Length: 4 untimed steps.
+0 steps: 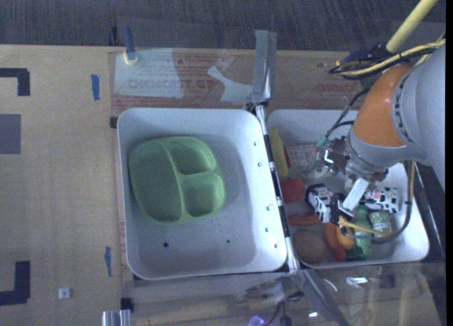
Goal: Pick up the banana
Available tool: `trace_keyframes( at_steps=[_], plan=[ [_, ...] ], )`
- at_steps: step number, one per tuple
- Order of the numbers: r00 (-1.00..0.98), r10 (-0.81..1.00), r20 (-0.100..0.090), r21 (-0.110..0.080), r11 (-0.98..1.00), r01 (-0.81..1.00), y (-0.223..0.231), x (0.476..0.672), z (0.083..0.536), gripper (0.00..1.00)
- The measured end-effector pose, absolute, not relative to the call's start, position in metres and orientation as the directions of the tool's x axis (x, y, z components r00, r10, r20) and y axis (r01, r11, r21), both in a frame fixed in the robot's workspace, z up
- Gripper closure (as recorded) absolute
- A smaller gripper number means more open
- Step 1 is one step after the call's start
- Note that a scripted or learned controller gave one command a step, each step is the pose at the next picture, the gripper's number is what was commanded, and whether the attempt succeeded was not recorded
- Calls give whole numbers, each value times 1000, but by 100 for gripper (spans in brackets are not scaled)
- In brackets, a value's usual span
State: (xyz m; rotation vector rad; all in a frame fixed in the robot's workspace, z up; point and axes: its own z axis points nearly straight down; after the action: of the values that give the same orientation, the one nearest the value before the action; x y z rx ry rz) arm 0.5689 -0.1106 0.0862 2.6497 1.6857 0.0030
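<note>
Lying along the left wall of the right bin, the banana is a slim, smooth yellow curve, pointing away from us. We list next to it a red item, a brown rounded piece, an orange piece, and a black-and-white patterned item, all heaped at the near end. We place the gripper over that heap, well apart from the banana; whether its jaws are parted or closed, we cannot tell. We enter for the left bin one green compartmented plate, matte, with rounded corners.
</note>
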Motion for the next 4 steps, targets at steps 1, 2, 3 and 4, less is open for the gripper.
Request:
trace_keyframes(
  at_steps=[1,2,3,4],
  plan=[
    [520,854,3,2,-520,854,-111,540,87,0],
    [771,637,-1,-1,-771,637,-85,560,184,0],
    [540,842,-1,-4,-540,842,-48,556,184,0],
    [574,819,1,0,-574,819,-107,581,86,0]
  ],
)
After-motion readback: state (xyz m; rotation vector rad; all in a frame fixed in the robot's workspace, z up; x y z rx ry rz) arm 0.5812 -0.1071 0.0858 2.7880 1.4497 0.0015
